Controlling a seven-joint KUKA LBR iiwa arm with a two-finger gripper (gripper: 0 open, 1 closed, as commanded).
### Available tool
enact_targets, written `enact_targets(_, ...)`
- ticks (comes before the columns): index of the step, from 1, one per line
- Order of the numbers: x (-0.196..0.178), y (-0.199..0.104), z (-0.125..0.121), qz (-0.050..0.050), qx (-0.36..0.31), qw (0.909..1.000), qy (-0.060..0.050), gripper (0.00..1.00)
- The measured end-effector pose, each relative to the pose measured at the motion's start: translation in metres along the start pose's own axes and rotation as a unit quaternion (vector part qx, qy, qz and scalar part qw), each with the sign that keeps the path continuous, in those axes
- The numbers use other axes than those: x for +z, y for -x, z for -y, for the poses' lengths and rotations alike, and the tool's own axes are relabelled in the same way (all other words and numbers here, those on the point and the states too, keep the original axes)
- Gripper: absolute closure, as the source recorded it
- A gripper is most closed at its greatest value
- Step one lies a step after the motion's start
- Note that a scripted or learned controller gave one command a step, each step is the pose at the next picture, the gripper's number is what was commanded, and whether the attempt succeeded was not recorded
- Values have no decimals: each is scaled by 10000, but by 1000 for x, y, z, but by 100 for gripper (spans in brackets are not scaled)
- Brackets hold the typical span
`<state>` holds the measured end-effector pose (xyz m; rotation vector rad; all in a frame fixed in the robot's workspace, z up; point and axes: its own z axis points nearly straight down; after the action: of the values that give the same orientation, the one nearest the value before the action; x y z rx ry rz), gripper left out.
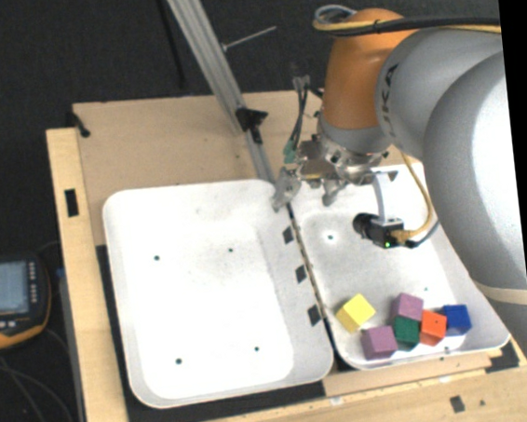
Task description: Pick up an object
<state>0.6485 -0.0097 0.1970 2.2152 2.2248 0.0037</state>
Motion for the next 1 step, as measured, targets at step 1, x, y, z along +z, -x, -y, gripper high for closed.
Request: enact_targets(1, -11, 2, 1, 16, -26, 10000, -1, 100)
